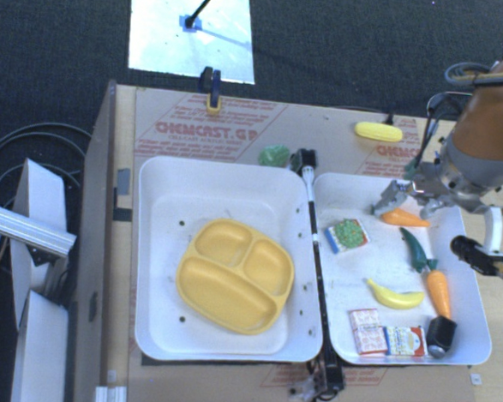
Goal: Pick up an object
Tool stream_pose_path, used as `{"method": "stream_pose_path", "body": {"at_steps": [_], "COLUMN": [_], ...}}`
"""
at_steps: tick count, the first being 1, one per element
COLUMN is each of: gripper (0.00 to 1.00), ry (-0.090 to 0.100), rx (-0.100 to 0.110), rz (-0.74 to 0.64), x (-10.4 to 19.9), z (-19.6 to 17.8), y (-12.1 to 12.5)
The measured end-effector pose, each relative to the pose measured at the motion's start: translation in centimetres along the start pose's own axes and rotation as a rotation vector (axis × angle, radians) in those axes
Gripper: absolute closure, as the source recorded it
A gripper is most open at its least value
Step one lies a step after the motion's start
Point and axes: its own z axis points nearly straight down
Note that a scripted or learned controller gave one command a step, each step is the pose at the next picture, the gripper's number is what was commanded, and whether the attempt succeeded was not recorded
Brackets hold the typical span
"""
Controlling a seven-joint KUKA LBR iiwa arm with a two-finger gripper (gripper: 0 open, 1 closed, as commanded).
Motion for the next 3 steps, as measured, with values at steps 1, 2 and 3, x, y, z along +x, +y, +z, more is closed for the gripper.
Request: {"method": "stream_pose_path", "body": {"at_steps": [1,2,3], "gripper": [0.0,0.0,1.0], "ry": [0.003,0.002,0.002], "rx": [0.011,0.004,-0.004], "rz": [0.006,0.005,0.001], "x": [-2.6,-0.8,-0.8], "z": [10.3,12.3,11.1], "y": [-7.0,-12.6,-12.2]}}
